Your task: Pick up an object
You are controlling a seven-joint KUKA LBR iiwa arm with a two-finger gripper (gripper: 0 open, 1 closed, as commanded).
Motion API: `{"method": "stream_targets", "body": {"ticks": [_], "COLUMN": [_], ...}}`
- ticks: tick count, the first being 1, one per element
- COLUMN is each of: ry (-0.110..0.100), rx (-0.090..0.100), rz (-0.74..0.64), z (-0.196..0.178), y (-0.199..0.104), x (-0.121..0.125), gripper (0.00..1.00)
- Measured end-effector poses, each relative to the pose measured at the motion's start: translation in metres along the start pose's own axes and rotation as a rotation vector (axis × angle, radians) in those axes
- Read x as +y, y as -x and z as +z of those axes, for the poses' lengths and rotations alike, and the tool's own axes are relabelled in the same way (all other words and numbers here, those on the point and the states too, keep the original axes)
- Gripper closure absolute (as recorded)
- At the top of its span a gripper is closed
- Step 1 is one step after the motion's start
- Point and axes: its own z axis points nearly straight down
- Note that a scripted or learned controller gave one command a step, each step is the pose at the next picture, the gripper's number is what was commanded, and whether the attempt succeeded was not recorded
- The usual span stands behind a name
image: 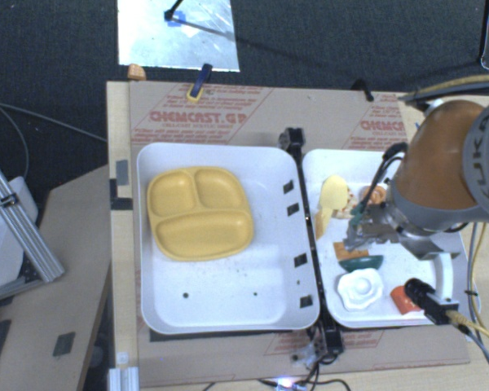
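Observation:
The right bin (326, 163) holds a pale yellow piece (333, 194), an orange flat piece (348, 251), a dark teal item (363, 261), a white fried-egg toy (359, 288) and a red-orange item (402, 300). My gripper (360, 233) hangs low over the bin's middle, just above the orange and teal pieces. The wrist hides how its fingers stand. A small tan and orange item (373, 194) lies beside the wrist.
The left bin (220, 300) carries a yellow divided plate (200, 212) at its upper left. A black divider (306, 218) runs between the bins. My bulky arm (452, 165) covers the right bin's right half.

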Motion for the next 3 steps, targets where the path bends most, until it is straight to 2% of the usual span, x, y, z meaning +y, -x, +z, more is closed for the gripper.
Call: {"method": "stream_targets", "body": {"ticks": [1,2,3], "ry": [-0.001,0.003,0.0], "rx": [0.0,0.001,-0.002], "rz": [0.002,-0.001,-0.002], "z": [0.0,-0.011,-0.047], "y": [0.0,0.0,-0.013], "x": [0.0,0.001,0.043], "gripper": [0.0,1.0,1.0]}}
